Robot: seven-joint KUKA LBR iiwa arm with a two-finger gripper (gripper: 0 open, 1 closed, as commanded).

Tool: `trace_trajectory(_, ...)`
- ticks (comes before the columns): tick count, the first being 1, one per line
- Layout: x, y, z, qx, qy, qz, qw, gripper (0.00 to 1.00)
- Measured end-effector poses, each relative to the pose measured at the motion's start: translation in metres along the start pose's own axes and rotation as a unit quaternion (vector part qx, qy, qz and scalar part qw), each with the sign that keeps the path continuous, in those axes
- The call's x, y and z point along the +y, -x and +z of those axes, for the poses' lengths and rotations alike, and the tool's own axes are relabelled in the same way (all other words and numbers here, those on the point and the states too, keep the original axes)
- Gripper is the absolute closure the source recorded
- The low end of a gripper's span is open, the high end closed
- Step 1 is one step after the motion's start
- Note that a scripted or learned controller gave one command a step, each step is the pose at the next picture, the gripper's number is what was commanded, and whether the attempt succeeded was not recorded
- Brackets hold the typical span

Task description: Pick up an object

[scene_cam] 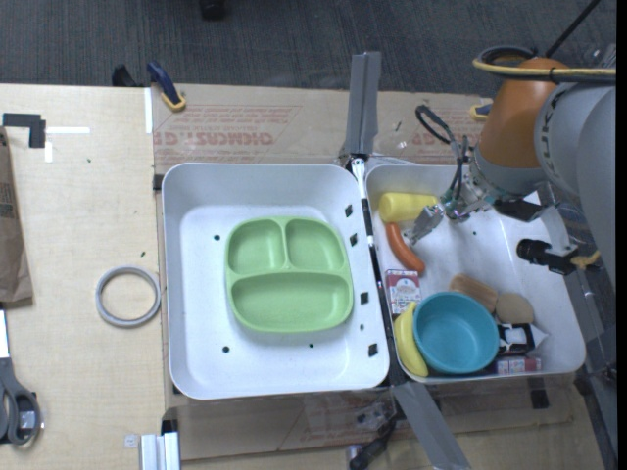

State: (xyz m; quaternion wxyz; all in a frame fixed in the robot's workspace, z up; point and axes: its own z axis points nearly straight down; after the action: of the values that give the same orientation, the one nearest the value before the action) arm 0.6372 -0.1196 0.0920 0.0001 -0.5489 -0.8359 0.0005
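Overhead slanted view of a counter [78,194] w/ 2 shallow white bins side by side. Left bin [186,292] holds a light green divided plate [290,274] w/ 3 compartments, lying flat near its centre. Right bin [549,311] holds a cluster of items: a yellow cylinder-shaped object [404,206] at its upper left corner, an orange carrot-like piece [405,250] just below it, a small red-and-white packet [403,291] below that, a blue bowl [455,333] at the lower left sitting partly over a yellow object [408,345], and 2 tan rounded pieces [495,300] just right of the bowl. The grey arm [578,135] w/ orange band reaches in from the right; its tool [433,217] is low in the right bin's upper part, just beside the yellow cylinder and above the carrot piece. Can't tell if the tool is released or clenched; nothing visibly between its tips. On the counter left of the bins lies a grey ring [127,295].
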Motion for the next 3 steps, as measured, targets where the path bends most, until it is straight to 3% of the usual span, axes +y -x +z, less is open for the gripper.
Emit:
trace_trajectory(1,-0.0849,-0.0152,-0.0110,0.000,0.000,-0.029,0.9996,0.00)
trace_trajectory(2,-0.0851,-0.0141,-0.0192,0.000,0.000,-0.027,0.9996,1.00)
trace_trajectory(3,-0.0850,-0.0142,-0.0192,0.000,-0.001,-0.027,0.9996,0.00)
